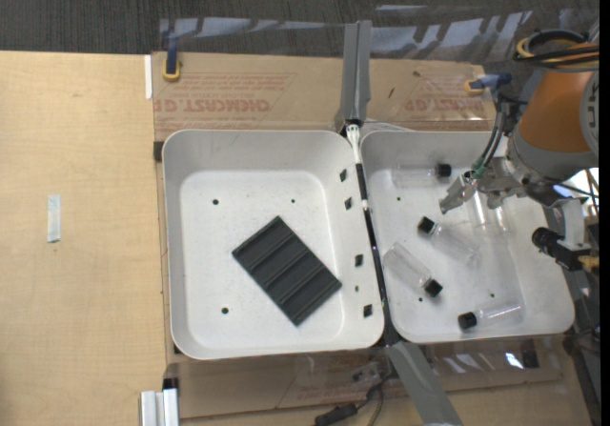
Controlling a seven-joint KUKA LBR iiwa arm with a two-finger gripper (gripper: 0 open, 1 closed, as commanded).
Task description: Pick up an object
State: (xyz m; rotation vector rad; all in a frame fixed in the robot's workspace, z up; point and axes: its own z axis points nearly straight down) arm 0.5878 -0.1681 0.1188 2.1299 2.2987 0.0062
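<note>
On a cardboard-lined bench (229, 95) over dark carpet, glossy white bins hold a ribbed black slab (286, 270) and clear black-capped tubes (416, 271); the gripper's (465, 191) grip state is indiscernible.

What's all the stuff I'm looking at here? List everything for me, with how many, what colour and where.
Bins: 2, white, side by side on the bench; left bin, right bin.
Ridged panel: 1, dark grey, lying at a slant in the left bin.
Clear tubes with black caps: about 4, see-through and hard to count, scattered in the right bin; one is near the front edge, another near the divide.
Cardboard sheet: 1, brown with red print, under and behind the bins.
Wooden benchtop: 1, light tan, on the left.
Robot arm: 1, grey with orange band, reaching in from the right, its gripper over the right bin.
</note>
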